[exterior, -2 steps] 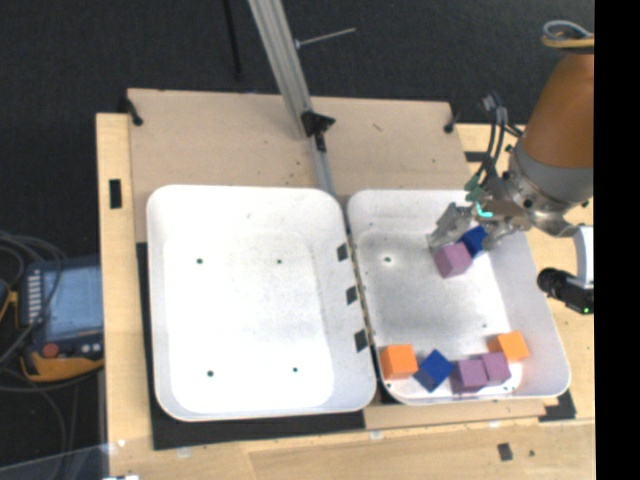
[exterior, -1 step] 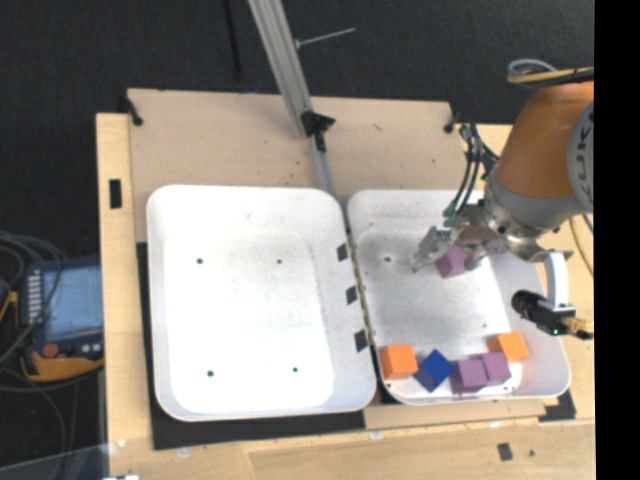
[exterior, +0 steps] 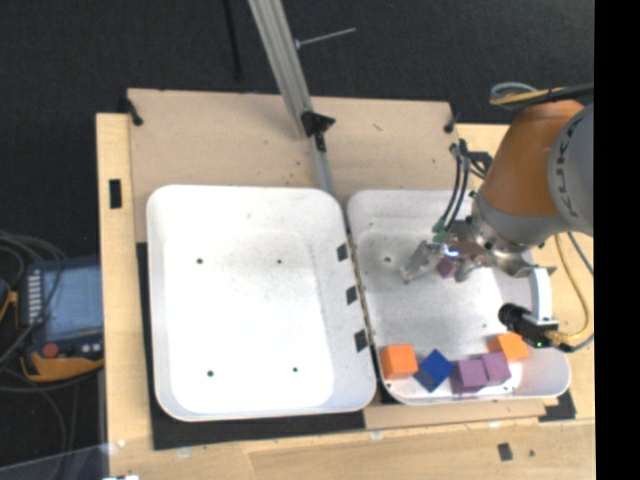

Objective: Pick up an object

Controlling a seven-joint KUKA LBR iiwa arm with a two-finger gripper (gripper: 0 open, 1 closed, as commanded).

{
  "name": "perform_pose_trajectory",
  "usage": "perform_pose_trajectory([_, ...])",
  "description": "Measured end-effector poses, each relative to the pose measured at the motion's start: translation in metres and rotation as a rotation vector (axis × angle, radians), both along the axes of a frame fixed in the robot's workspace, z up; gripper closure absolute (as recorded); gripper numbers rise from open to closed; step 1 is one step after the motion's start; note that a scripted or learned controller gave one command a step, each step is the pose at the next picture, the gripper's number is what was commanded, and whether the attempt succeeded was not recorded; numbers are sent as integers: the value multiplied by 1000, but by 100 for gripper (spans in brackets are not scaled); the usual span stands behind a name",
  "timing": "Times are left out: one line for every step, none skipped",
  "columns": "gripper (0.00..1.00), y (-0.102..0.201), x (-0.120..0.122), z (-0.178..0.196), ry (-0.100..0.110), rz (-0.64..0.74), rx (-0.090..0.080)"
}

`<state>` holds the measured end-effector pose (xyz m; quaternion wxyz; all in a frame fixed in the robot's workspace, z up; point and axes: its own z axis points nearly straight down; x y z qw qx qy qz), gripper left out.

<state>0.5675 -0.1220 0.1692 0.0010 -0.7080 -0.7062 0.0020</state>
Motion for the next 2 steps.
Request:
perform_pose_trajectory([0, 1, 3, -43, 0, -2, 0])
perform_pose_trajectory([100, 1, 5, -30, -8, -10, 1])
